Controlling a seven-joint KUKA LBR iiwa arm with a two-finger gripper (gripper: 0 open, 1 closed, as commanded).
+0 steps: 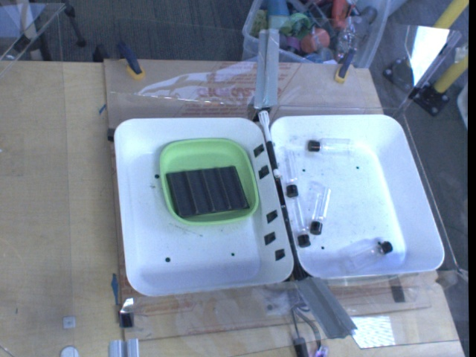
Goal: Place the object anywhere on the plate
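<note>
Two white bins are sitting side by side on a wooden bench [52, 199], touching along the middle seam. The left bin [149, 262] is holding a green plate [172, 153], square with rounded corners, sitting a bit above the bin's centre.

A dark ridged slab [207, 190] is lying flat on the green plate. It is covering most of the plate floor, with its long side running left-right, slightly tilted, and its lower edge coming close to the plate's near rim. So the slab is resting on the plate, fully inside the rim.

A row of small black tabs [263, 171] is running down the right wall of the left bin, next to the seam.

The right bin [416, 199] is holding several clear tubes with black caps, all lying on their sides:
- one tube [331, 146] lying near the top
- one tube [287, 175] lying just beside the seam
- two tubes [318, 205] lying close together near the middle
- one tube [366, 253] lying at the lower right, well apart from the rest

A metal bar [265, 69] is standing at the top of the seam. Behind it a clear tub of colourful items [320, 10] is sitting past the bench edge. Two blue-and-yellow clamps [132, 65] are gripping the back edge of the board under the bins.
</note>
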